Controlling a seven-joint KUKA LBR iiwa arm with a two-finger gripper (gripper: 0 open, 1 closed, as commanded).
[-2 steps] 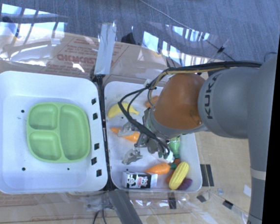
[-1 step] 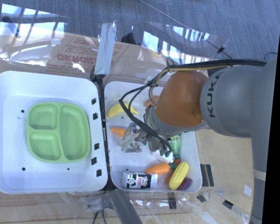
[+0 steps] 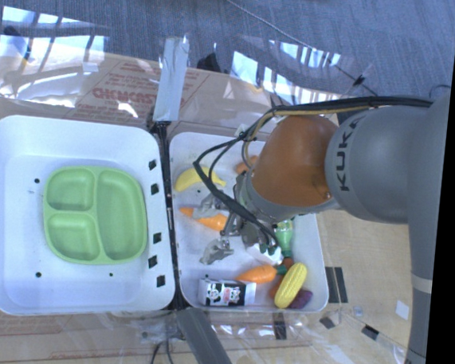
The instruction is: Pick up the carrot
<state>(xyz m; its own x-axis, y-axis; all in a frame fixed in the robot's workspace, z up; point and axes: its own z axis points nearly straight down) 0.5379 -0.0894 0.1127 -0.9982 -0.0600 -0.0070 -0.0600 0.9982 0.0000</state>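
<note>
I read this as the approach step: the grey two-finger gripper [image 3: 220, 244] hangs low in the right-hand white plastic bin [image 3: 321, 250], and I cannot tell how its jaws stand. One orange toy carrot [image 3: 257, 274] lies near, at its four o'clock; my next move calls for centring over it.

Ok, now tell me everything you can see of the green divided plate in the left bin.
The green divided plate is pale lime, plastic-looking with a matte sheen, and has rounded corners. Raised ridges split it into three compartments: two smaller ones on the left, one long one on the right. It lies flat, face up, near the middle of the left white bin, with nothing in it.
</note>
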